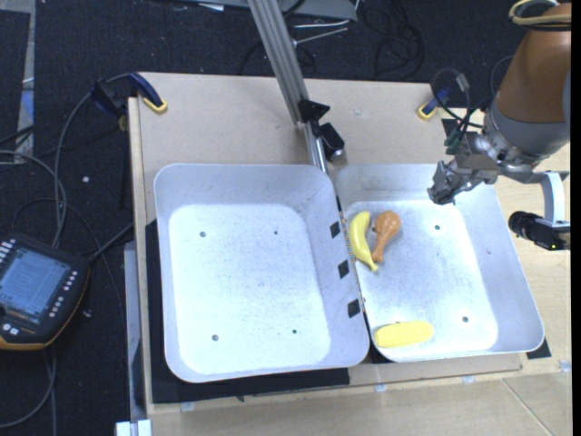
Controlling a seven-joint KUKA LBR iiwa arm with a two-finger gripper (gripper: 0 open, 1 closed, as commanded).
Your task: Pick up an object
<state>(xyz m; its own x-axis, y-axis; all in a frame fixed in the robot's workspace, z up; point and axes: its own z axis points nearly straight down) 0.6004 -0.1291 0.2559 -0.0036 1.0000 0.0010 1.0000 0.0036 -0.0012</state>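
Camera view: hand, grip state unclear, hovers above right bin; banana touches drumstick.

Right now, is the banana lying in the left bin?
No, the banana lies in the right bin, beside the orange drumstick-shaped toy near its left wall.

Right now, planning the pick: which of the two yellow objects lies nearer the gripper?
The banana, beside the orange drumstick-shaped toy; the yellow oval piece lies at the bin's near edge.

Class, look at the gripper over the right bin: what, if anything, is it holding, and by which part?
Nothing. The gripper hangs above the right bin's far edge, apart from the banana, drumstick and lemon.
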